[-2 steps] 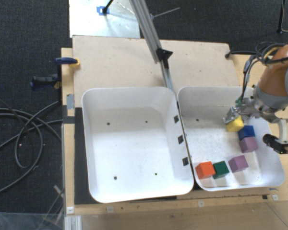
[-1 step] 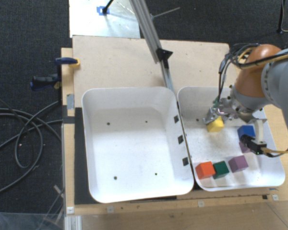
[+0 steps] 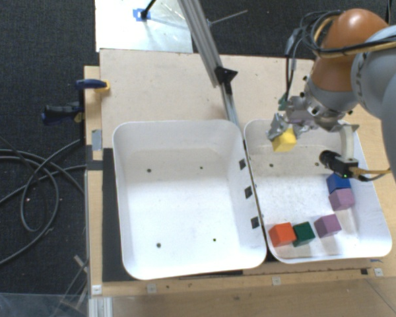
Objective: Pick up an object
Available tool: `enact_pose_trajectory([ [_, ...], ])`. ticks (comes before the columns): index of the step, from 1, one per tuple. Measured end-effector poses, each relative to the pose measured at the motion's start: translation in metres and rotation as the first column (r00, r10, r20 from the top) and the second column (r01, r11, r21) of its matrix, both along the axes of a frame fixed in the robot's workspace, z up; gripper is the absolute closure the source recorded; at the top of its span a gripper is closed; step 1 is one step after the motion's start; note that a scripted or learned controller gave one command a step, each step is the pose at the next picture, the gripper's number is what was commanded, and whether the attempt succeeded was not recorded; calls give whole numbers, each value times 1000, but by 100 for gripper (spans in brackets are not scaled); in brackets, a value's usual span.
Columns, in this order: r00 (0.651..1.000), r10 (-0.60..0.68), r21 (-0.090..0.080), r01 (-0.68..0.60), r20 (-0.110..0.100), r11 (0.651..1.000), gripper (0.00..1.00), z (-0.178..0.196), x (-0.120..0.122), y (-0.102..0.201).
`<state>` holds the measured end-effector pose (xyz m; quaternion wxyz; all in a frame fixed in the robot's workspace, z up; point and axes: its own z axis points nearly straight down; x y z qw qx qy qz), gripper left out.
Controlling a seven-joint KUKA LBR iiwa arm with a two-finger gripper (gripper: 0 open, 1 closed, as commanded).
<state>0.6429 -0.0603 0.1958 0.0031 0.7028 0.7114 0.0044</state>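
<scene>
My gripper [image 3: 283, 135] is closed around the yellow block [image 3: 284, 140] and has it lifted above the far end of the right bin [image 3: 376, 240], so the pick looks mostly done, with only carrying it clear left, I judge

A yellow block [image 3: 284, 140] sits between the fingers of the gripper [image 3: 282, 133], tilted, above the far left part of the right bin [image 3: 376, 243]. In that bin lie a blue block [image 3: 338, 181] touching a lilac block [image 3: 342, 199] near the right wall, and an orange block [image 3: 282, 234], a green block [image 3: 304, 232] and a purple block [image 3: 327, 225] along the near edge.
</scene>
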Motion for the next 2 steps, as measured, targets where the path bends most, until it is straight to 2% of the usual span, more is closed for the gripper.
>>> enact_pose_trajectory([
  [1,1000,1,2,0,-11,1000,100,9,-32,69],
  [2,1000,1,2,-1,-12,1000,100,-6,-36,142],
])
